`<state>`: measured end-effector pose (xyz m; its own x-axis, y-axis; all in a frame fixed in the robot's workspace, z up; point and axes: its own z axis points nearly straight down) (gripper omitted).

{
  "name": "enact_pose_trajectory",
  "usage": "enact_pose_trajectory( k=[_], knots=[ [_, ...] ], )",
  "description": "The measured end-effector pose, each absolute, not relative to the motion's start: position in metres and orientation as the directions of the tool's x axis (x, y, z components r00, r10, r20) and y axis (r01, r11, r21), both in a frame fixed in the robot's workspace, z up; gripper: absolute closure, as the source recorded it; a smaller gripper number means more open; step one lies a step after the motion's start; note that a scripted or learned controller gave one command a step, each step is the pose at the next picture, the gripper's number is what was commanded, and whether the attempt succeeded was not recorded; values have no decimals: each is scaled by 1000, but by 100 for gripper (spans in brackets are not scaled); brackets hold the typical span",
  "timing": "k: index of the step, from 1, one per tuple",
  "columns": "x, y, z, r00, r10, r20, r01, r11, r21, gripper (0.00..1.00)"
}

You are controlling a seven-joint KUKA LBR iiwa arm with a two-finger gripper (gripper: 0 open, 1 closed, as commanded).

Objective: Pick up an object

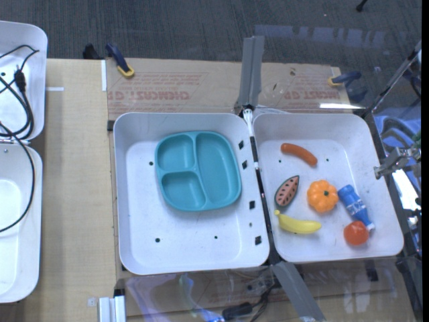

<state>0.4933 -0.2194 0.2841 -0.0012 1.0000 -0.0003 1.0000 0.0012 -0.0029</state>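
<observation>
Six small toys are lying in the right bin (pixel 375 247). A red-brown sausage (pixel 299 153) is resting near its far edge, slanting toward the right. Closer to the centre, a watermelon slice (pixel 287 191) is leaning beside the wall that the bins share, and an orange pumpkin (pixel 322 196) is sitting just to its right. A yellow banana (pixel 298 225) is lying below these two, toward the near edge. A blue tube (pixel 354 206) is lying at a slant just right of the pumpkin, and its lower end is touching or nearly touching a red tomato (pixel 356 233) near the bin's near right corner.

In the left bin (pixel 134 240) a teal divided plate (pixel 198 170) is sitting slightly tilted, toward the far half, with three compartments showing.

Both bins are resting side by side on the counter (pixel 74 180), over a sheet of brown cardboard (pixel 221 89) printed with red letters. A grey upright post (pixel 251 72) is standing at the far end of the seam between the bins. Blue-and-yellow clamps are gripping the cardboard at its far left corner (pixel 119 61) and far right corner (pixel 345 79). At the counter's left edge, white trays (pixel 27 260) are sitting with black cables (pixel 17 99) looping over them. A metal bracket (pixel 395 159) is jutting in by the right bin's right rim. Dark carpet (pixel 201 12) is running beyond the counter's far edge.
</observation>
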Motion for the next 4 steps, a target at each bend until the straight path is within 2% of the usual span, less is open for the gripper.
enact_pose_trajectory(
  k=[1,2,3,4],
  knots=[
    [494,-220,292,-4,1000,-1,1000,4,-4,100],
    [481,-170,230,-2,1000,0,1000,2,-3,100],
    [478,-202,330,0,1000,-2,1000,0,-1,100],
    [478,-169,239,-1,1000,0,1000,1,-3,100]
  ],
)
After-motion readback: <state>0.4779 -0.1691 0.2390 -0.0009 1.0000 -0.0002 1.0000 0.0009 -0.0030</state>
